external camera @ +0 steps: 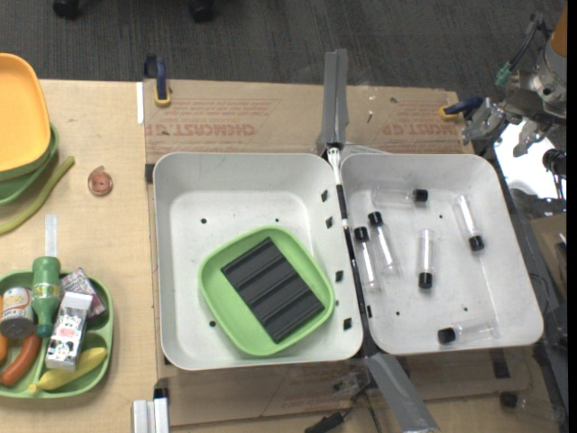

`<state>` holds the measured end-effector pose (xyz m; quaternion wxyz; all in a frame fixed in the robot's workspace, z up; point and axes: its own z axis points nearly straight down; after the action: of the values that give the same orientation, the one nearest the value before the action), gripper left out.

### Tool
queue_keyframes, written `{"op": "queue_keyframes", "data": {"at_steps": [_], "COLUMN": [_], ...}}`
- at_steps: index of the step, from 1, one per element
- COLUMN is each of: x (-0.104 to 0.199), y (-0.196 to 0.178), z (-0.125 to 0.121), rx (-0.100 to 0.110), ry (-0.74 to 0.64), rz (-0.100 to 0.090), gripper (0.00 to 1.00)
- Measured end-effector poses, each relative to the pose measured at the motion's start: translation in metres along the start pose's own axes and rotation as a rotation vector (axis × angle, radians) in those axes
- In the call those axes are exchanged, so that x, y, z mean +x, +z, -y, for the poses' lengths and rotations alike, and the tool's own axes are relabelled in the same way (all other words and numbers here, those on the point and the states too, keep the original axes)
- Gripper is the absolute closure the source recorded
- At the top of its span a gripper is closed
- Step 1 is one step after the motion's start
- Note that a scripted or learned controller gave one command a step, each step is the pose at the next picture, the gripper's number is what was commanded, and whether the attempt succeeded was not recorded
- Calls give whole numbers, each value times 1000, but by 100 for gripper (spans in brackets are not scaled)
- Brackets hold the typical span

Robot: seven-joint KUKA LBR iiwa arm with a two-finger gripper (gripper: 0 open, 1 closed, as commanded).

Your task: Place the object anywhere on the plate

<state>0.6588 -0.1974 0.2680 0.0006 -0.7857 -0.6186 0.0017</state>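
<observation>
A green square plate (215,276) lies tilted in the left white bin (180,188). A dark grey ribbed slab (273,292) rests on the middle of the plate. Several clear tubes with black caps lie scattered in the right bin (505,269), among them one near the divider (380,240), one in the middle (425,260) and one at the front (467,333). My gripper (510,126) hangs above the far right corner of the right bin, well away from the plate, and nothing shows in it.
Left of the bins, on the wooden bench, stand a yellow dish (20,115) and a green tray of toy food (54,332). A cardboard sheet (243,115) lies behind the bins. A metal bar (334,97) runs back from the divider.
</observation>
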Motion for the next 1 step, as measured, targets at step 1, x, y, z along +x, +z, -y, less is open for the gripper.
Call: {"op": "queue_keyframes", "data": {"at_steps": [1], "x": [-4], "y": [14], "z": [2], "rx": [0], "ry": [44], "rz": [0], "gripper": [0]}}
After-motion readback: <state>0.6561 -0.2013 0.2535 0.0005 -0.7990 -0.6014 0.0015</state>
